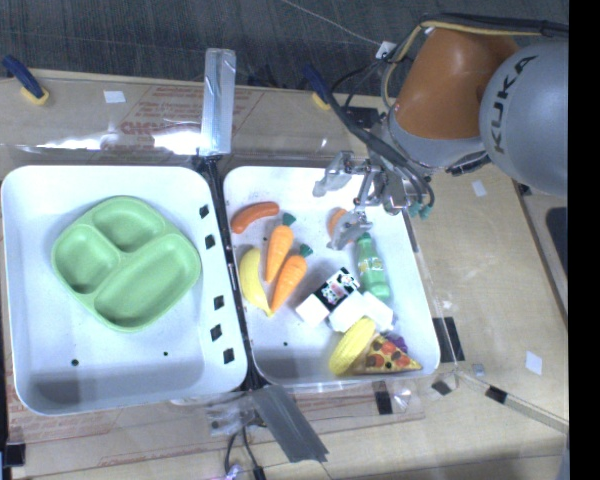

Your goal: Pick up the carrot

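Observation:
Two orange carrots with green tops lie side by side in the right bin (pixel 410 268), one (pixel 278 250) slightly behind the other (pixel 290 281). My gripper (pixel 346 205) hangs over the back of that bin, to the right of the carrots and apart from them. It is open, with nothing between its fingers. A small orange piece (pixel 336 222) lies right beside the lower finger.
The right bin also holds an orange sausage (pixel 254 215), a banana (pixel 250 280), a green bottle (pixel 372 270), a black-and-white block (pixel 338 290), a white block (pixel 360 311), a yellow fruit (pixel 351 344) and a pizza slice (pixel 390 356). In the left bin (pixel 40 368) sits a green divided plate (pixel 126 260).

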Robot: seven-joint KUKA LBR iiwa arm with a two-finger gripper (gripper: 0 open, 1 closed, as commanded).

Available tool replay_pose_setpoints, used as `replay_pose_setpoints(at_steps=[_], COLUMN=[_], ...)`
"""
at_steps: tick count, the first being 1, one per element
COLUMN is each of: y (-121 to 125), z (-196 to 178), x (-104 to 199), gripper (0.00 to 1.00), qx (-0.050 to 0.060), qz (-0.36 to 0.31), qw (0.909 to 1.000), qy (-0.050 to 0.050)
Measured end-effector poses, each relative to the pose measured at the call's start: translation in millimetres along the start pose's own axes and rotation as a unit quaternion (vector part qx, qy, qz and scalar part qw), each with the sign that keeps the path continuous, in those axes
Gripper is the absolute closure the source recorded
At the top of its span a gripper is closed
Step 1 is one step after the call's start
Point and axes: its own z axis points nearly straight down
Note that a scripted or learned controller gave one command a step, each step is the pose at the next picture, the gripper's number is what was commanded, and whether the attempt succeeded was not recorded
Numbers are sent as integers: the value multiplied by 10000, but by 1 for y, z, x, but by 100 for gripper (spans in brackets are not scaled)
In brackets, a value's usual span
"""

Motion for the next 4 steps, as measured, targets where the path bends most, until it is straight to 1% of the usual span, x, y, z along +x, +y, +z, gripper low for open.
replay_pose_setpoints(at_steps=[1,2,3,4], y=[30,32,33,40], z=[111,102,103,127], x=[-7,-7,-7,37], gripper=[0,100,0,0], qx=[0,0,-1,-8], qz=[-517,-555,-558,400], qw=[9987,9985,9984,9992], qy=[-47,-40,-34,16])
